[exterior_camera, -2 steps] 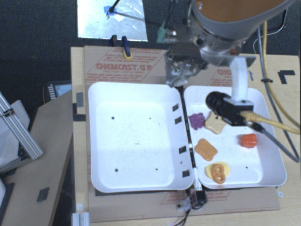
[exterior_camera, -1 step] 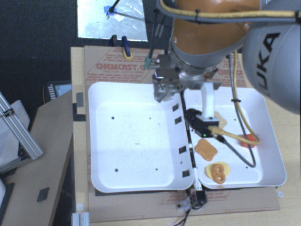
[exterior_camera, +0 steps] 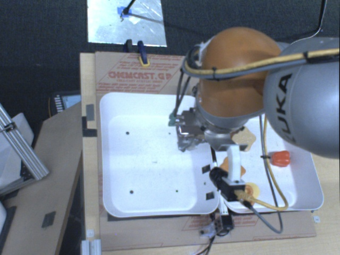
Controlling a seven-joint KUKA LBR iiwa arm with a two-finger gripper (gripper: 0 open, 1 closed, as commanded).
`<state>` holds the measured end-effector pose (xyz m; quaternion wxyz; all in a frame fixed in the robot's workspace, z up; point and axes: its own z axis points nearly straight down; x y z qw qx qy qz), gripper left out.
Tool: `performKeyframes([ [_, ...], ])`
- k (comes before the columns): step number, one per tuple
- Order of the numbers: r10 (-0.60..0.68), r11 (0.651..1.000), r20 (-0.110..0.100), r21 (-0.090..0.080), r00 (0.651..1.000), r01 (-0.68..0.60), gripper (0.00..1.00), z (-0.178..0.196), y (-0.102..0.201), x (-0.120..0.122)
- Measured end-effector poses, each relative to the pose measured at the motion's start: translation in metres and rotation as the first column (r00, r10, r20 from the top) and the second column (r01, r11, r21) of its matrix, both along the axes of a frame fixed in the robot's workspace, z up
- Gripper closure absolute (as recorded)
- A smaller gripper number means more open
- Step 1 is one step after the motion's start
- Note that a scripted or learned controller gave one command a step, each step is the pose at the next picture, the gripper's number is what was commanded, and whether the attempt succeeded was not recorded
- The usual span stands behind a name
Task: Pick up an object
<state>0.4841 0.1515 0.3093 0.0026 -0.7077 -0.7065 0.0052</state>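
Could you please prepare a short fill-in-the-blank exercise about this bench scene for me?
1. The red object lies in the bin on the view's ___ side.
2. The band above the wrist of the arm is ___ in colour.
3. The brown board carries the red printed word ___.

Missing words: right; orange; CHEMCAST.

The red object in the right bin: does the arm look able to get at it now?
Probably yes. The red object lies uncovered on the floor of the right bin, with nothing on it, and the arm hangs over that same bin.
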Motion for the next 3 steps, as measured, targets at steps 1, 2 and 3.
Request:
performKeyframes([
  [1,-0.001,1.0,0.017,0.004,1.0,0.001,1.0,0.036,-0.032,0.004],
  [2,0.005,1.0,0.022,0.006,1.0,-0.005,1.0,0.118,-0.041,0.003],
  [3,0.009,1.0,0.024,0.009,1.0,-0.01,1.0,0.212,0.003,0.003],
])
